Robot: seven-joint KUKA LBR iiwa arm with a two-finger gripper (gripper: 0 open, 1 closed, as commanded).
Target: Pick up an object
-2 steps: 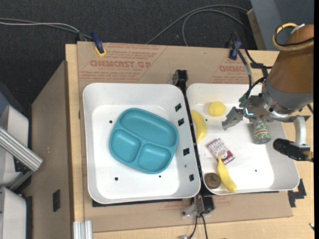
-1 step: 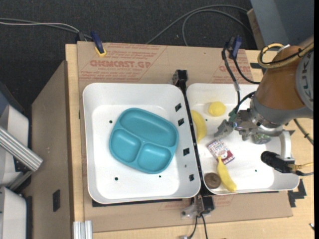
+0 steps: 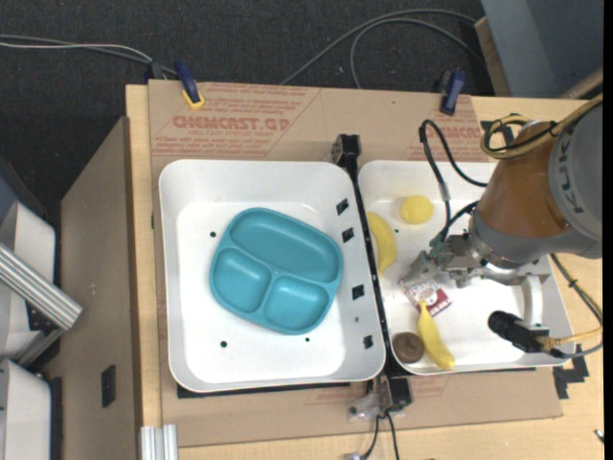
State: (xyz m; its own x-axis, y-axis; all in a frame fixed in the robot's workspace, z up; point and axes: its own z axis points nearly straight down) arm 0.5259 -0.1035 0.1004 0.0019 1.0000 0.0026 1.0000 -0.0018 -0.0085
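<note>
In the right bin (image 3: pixel 479 353), my gripper (image 3: pixel 422 278) hangs low over a small red and white packet (image 3: pixel 437 302), touching or just above its top edge. A yellow banana (image 3: pixel 437 340) lies just in front of the packet, and a brown round piece (image 3: pixel 408 346) sits at its left end. Further back are a small yellow round thing (image 3: pixel 416 209) and a larger yellow curved piece (image 3: pixel 382 240) against the bin's left wall. The gripper body hides whatever lies directly beneath it.
The left bin (image 3: pixel 182 257) bears a teal divided plate (image 3: pixel 276 269). A black divider with clips (image 3: pixel 360 257) separates the bins. The arm (image 3: pixel 522 209) covers the right bin's right half. Cables cross the back of the bench.
</note>
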